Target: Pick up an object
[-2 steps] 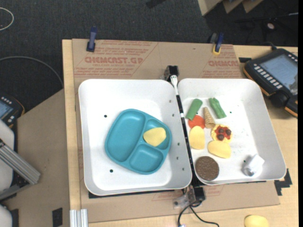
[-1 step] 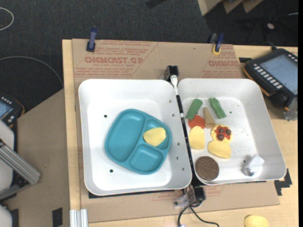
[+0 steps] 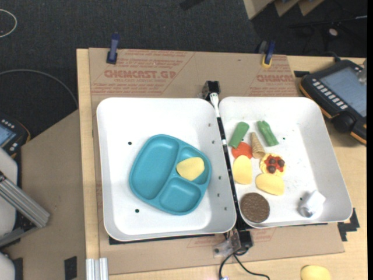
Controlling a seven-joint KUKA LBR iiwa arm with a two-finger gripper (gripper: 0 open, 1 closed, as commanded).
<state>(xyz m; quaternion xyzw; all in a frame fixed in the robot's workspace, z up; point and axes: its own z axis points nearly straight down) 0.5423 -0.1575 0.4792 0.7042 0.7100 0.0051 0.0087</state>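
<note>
Judging from how things lie, the pick has not been made: every object rests in a bin and nothing is lifted off the bench. Whether the claw is open, closed or gripping cannot be told from this view.

The wide brown cardboard-covered bench top (image 3: pixel 175 69) bears the two shallow white plastic bins. The left white bin (image 3: pixel 116 127) holds a teal three-compartment plastic plate (image 3: pixel 154 174), and a pale yellow rounded toy piece (image 3: pixel 190 168) lies in that plate's upper right compartment.

The right white bin (image 3: pixel 309 133) holds the likely candidates, clustered toward its left side. Largest among them is a flat brown round disc (image 3: pixel 255 207) near the front edge. Above it lie a yellow lumpy toy food piece (image 3: pixel 270 184) and, just beside, a pale yellow oval piece (image 3: pixel 242 170) close to the bin's left wall. A small red-and-yellow berry-topped piece (image 3: pixel 273 164) touches the lumpy one's top. Farther back sit two green stick-shaped pieces (image 3: pixel 239 134), a tan ridged cone (image 3: pixel 257 145) and an orange-red piece (image 3: pixel 241 150). A small white-grey crumpled object (image 3: pixel 310 203) lies apart, near the front right corner.

All that remains is the whole job: approach, grasp, lift.
</note>
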